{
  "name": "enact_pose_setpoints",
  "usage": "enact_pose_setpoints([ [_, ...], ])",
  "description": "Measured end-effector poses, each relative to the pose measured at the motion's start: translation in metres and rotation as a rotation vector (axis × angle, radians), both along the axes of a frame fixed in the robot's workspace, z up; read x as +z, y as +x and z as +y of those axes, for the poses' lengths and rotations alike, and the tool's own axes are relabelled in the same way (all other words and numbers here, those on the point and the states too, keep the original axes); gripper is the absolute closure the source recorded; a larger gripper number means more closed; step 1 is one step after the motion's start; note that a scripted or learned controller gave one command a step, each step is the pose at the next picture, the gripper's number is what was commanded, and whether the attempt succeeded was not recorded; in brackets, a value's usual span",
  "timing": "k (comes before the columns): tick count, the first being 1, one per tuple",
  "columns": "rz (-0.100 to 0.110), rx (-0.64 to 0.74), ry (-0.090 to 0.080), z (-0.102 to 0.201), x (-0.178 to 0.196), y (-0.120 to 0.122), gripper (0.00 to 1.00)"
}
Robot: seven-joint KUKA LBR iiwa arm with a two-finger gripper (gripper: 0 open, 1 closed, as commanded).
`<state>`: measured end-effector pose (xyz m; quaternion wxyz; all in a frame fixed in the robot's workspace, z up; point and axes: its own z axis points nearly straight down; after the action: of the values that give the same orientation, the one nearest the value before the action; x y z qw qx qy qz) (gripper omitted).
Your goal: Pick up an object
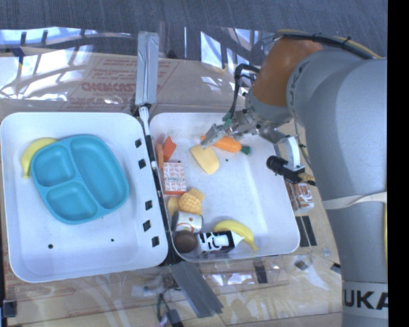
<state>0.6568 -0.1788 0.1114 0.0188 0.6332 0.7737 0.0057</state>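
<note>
White plastic bins sit side by side on the bench, seen from above at a slant. The left bin [27, 251] holds a blue divided plate [80, 178], and a yellow banana [33, 151] lies against the upper left rim of this plate, partly under it.

The right bin [259, 196] holds many small things. Near its upper middle lies an orange carrot [227, 144] with a green end, and just below and left of it lies a pale yellow wedge [206, 159] like a piece of cheese. Along the left wall of this bin stand an orange-red piece [168, 149], a small red and white carton [174, 178], and a yellow corn piece [191, 200]. At the lower edge I see a brown round thing [185, 242], a dark bottle with a white label [217, 241] lying on its side, and a second banana [236, 231] beside it.

The grey arm [341, 128] with its orange band [281, 72] reaches in from the right over the upper part of the right bin. The gripper [217, 135] is low over the bin, at the left end of the carrot and just above the pale wedge. Its fingers are thin and mixed with the carrot in the picture, so I cannot tell if they are apart or together, or if they hold something.
</note>
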Motion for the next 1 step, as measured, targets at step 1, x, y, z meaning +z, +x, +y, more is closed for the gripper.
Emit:
enact_pose_setpoints([
  [1,0.031,-0.016,0.013,-0.0034,-0.0164,0.0022,0.00],
])
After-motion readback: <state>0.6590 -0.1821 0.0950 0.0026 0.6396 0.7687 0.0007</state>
